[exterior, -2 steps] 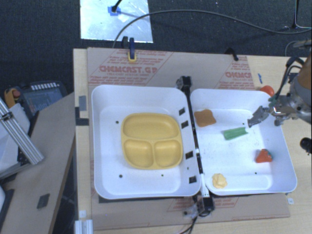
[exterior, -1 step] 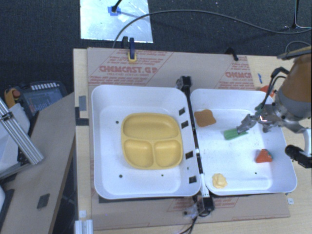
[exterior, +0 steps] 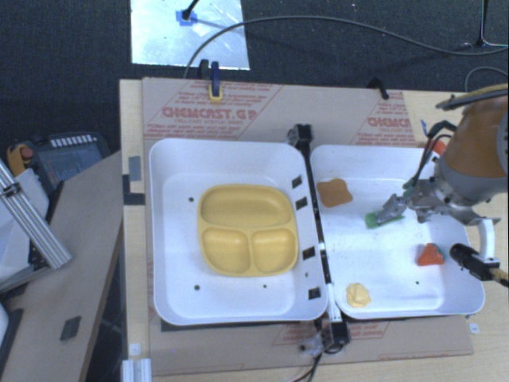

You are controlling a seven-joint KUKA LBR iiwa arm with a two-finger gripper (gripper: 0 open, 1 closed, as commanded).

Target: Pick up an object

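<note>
My gripper (exterior: 390, 211) reaches into the right bin (exterior: 398, 159) from the right, low over its middle. A small green object (exterior: 371, 220) lies right at the gripper's tip, touching or nearly touching it. A brown flat piece (exterior: 334, 192) sits at the bin's left side. Near the right wall is a red-orange piece (exterior: 430, 255), and a pale yellow lump (exterior: 358, 295) rests at the front left corner. The grey arm with its orange band (exterior: 477, 146) hangs over the bin's right edge.
The left bin (exterior: 171, 237) holds a yellow divided plate (exterior: 246, 229). Black clips line the divider (exterior: 312, 221) between the bins. A black part (exterior: 473, 263) juts over the right bin's right wall. Cables run across the back of the bench.
</note>
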